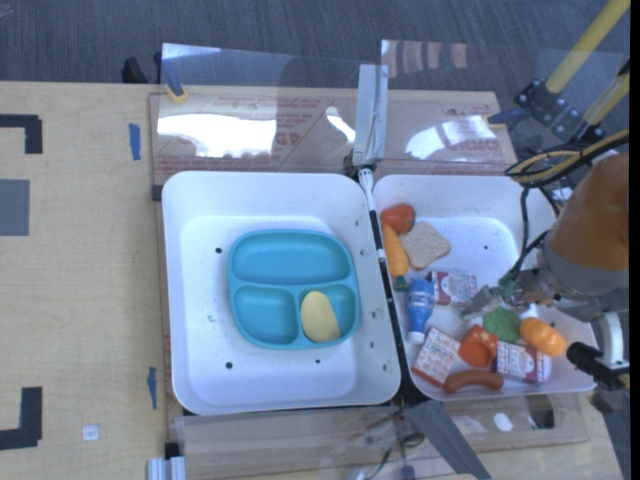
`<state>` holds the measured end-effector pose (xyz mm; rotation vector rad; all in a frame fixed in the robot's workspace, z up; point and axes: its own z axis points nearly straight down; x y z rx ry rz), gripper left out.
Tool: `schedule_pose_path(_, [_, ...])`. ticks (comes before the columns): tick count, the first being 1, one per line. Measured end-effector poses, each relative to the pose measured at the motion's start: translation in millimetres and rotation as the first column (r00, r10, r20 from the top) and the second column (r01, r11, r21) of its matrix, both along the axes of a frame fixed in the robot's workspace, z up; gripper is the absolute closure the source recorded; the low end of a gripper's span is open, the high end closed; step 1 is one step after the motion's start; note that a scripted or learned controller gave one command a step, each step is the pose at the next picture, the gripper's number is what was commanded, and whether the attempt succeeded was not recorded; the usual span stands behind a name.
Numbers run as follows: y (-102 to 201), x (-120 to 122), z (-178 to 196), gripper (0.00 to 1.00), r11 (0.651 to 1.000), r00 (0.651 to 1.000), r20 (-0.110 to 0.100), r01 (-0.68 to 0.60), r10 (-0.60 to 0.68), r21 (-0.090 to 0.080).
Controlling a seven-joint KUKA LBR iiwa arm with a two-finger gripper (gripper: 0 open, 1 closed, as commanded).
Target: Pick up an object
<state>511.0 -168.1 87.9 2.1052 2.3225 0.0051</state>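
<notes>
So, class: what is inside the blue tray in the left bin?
A yellow lemon-like item lies in the lower right compartment of the tray. The other two compartments show bare blue. Whatever is beneath the item or the tray is covered.

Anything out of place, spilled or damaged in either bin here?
Nothing spilled or broken. The right bin is a loose jumble of toy food lying at odd angles, while a yellow piece sits neatly in the blue tray's lower-right compartment.
</notes>
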Motion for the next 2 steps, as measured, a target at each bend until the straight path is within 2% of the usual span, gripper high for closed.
schedule_pose_path(1, [0,2,11,1.00,1.000,1.000,0.006,0.002,-0.002,-0.001])
schedule_pose_path(2, [89,49,100,1.00,0.998,0.998,0.000,0.068,-0.068,0.005])
